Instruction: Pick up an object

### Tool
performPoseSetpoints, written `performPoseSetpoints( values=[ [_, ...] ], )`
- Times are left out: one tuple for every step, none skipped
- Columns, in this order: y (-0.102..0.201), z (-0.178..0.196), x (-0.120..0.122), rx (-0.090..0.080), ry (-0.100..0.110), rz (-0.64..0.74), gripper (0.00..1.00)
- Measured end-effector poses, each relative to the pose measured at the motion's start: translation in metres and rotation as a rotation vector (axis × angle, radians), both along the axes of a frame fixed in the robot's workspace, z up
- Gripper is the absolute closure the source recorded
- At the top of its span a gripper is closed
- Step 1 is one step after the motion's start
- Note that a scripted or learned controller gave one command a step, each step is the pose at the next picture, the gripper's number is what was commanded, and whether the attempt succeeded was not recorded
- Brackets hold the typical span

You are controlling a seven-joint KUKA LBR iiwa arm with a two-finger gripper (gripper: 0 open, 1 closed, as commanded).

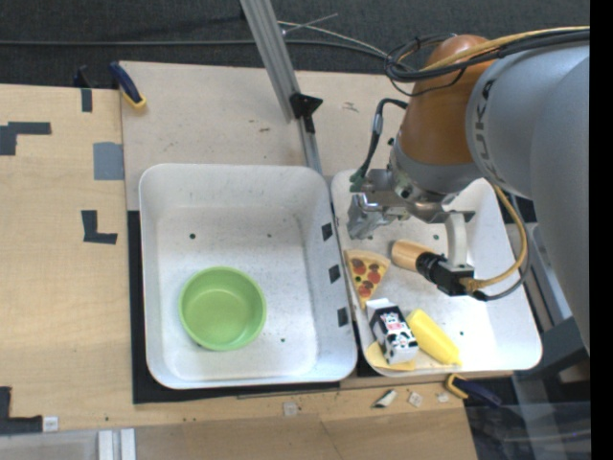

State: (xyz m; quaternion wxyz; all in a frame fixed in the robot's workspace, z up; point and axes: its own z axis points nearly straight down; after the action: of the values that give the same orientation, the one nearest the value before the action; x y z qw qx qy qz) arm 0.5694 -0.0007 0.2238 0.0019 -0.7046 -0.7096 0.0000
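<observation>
The pincer (368,220), whose grip state cannot be told, is seen low over the right bin (512,348) just above the pizza slice (366,274), which could be pushed against the bin wall and missed.

We see gripper (362,220) low over right bin (498,343), above pizza slice (365,274); cow carton (391,329), yellow corn (433,338) nearby; green bowl (223,307) in left bin (230,195)
</observation>
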Motion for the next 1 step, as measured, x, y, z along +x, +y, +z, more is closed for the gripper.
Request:
performPoseSetpoints(
  values=[
    [0.0464, -0.0062, 0.0017, -0.002, 0.001, -0.001, 1.00]
  ],
)
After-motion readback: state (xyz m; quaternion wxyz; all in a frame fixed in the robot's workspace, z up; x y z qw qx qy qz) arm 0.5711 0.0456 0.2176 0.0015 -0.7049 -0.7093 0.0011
